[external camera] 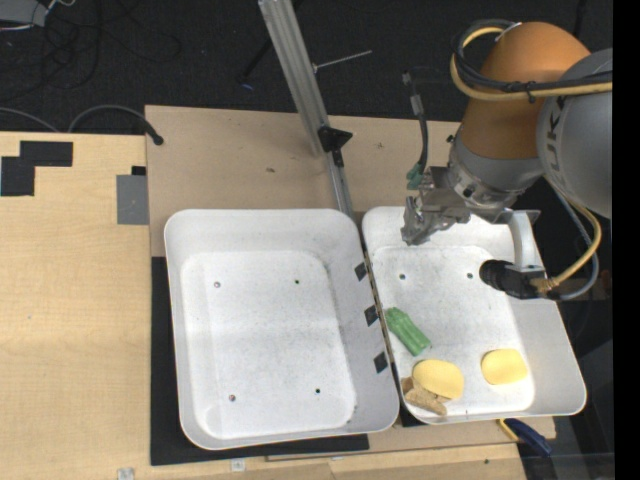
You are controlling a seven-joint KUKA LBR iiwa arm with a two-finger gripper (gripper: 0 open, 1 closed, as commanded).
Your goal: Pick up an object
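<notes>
The right bin (560,368) is taken as the landmark. Against its left wall, about midway along, a green object (408,330) is seen lying flat, its long axis running diagonally from the upper left, near the wall, to the lower right, toward the bin's near edge. Just beyond its lower end a round yellow object (439,378) is found, with a small tan piece (428,400) touching it at the bin's near left corner. A second yellow object (504,367) is placed toward the near right of the bin, apart from the first. The end effector (418,230) is seen above the bin's far left corner, well apart from all four objects; nothing is seen between its tips, and whether they are apart or together cannot be told. The left bin (200,230) is set beside it on the counter (230,158).
</notes>
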